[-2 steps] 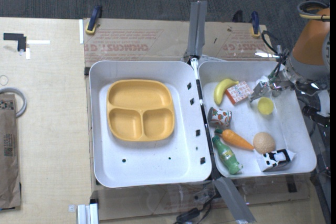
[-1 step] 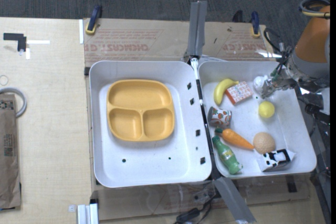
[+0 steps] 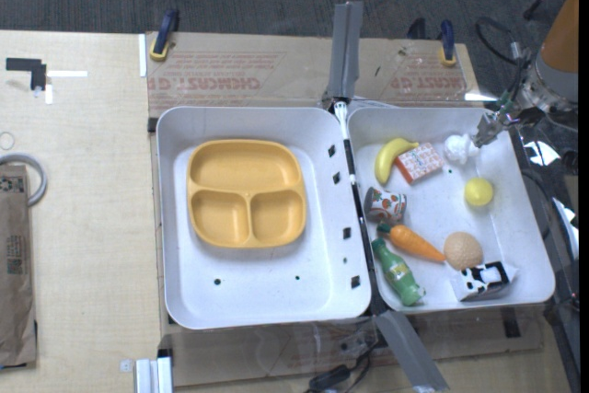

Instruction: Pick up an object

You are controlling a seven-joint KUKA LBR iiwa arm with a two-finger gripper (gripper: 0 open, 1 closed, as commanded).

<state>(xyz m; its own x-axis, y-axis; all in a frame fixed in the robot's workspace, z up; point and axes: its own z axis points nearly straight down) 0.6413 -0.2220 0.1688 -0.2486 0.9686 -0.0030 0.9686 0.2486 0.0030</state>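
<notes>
Right bin (image 3: 529, 225): shallow, white, holding all the small things.
White object (image 3: 457, 147): small, pale and lumpy, at about 1 o'clock in the right bin, close to the far wall; its shape is too blurred to name.
Tool (image 3: 486, 128): at the bin's 2 o'clock corner, just beside the white object and to its right; it is small and glinting here, and I cannot tell how it is set, nor whether it touches the white object.
Arm (image 3: 561, 41): grey with an orange band, coming in from 3 o'clock above the bin's far right corner.
Banana (image 3: 393, 157): yellow, curved, at 11 o'clock in the right bin.
Red box (image 3: 420, 163): small, printed, touching the banana's right side.
Yellow ball (image 3: 478, 191): near the middle right, below the white object.
Cup (image 3: 385, 204): printed, lying on its side at 9 o'clock.
Carrot (image 3: 416, 243): orange, slanting, below the cup.
Green bottle (image 3: 398, 272): lying along the left wall at 7 o'clock.
Tan ball (image 3: 464, 249): beside the carrot's tip.
Black-and-white carton (image 3: 484, 280): at 5 o'clock.
Left bin (image 3: 184, 290): holds a yellow divided plate (image 3: 247, 193).
Table (image 3: 74, 225): pale wood.
</notes>
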